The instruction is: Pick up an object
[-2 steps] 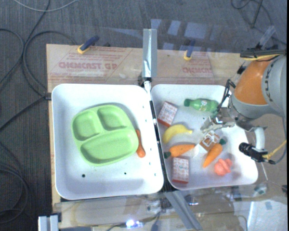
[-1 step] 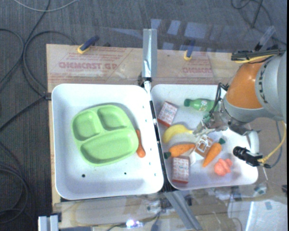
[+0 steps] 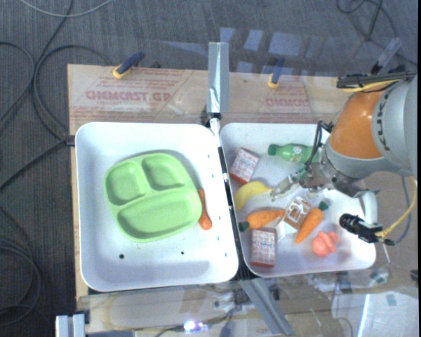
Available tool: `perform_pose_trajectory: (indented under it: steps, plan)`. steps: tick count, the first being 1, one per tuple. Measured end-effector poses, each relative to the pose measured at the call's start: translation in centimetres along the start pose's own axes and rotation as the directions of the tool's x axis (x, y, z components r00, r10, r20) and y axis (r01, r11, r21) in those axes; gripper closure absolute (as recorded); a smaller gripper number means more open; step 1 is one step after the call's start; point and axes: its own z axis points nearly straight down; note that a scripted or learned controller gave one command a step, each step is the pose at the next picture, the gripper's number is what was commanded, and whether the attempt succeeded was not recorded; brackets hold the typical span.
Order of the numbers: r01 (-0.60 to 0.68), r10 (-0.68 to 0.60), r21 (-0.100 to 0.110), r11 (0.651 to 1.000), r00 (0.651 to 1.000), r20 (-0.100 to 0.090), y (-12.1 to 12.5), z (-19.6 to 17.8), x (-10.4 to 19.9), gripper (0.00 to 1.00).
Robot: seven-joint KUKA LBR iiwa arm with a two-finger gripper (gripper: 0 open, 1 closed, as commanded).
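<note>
A brown bench (image 3: 161,93) with faded red lettering carries two shallow white bins side by side, their inner rims touching. The left bin (image 3: 98,258) and the right bin (image 3: 358,258) cover most of the board. Along the bare back strip sit two clamps with yellow and blue parts, one (image 3: 128,64) at the left, one (image 3: 274,74) further right, and a grey upright bar (image 3: 217,76) between them

arm (image 3: 379,135) cut off at the right edge — gripper (image 3: 295,184) fingers too small and blurred to read
</note>
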Motion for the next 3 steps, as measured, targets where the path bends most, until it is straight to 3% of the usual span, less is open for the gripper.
perform_pose_trajectory:
  steps: [1,2,3]
  plan:
    - [0.000,0.000,0.000,1.000,1.000,0.000,0.0,0.0,0.0,0.00]
    - [0.068,-0.068,-0.017,0.998,0.998,0.008,-6.9,0.6,-3.3,0.00]
    - [0.069,-0.069,-0.024,0.997,0.998,0.010,-6.6,-0.4,-3.3,1.00]
